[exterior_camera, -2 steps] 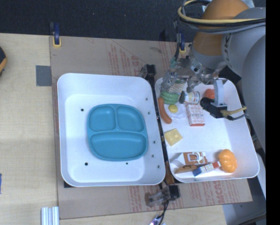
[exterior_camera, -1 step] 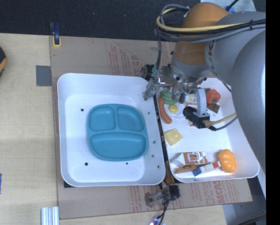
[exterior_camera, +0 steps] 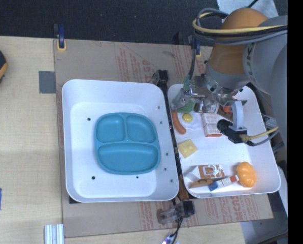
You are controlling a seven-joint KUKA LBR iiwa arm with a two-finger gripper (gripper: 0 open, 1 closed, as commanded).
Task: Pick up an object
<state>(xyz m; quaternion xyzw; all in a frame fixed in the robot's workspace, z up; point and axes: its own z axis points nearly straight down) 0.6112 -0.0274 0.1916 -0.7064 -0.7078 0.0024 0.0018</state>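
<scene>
My gripper [exterior_camera: 194, 101] hangs low over the far left corner of the right bin [exterior_camera: 263, 151]. Directly under it lies a green object [exterior_camera: 187, 106], partly hidden by the metal of the gripper. Close by are a small yellow piece [exterior_camera: 187, 118], an orange sausage [exterior_camera: 179, 122] along the bin's left wall, and a red-and-white carton [exterior_camera: 210, 124]. Whether anything is gripped is not visible.
Nearer the front of the right bin lie a pale yellow square [exterior_camera: 187, 147], a brown-and-white box [exterior_camera: 208, 171], a white tube with a red cap [exterior_camera: 220, 183] and an orange fruit [exterior_camera: 246, 173]. The left bin [exterior_camera: 75, 136] holds a blue divided plate [exterior_camera: 127, 142].
</scene>
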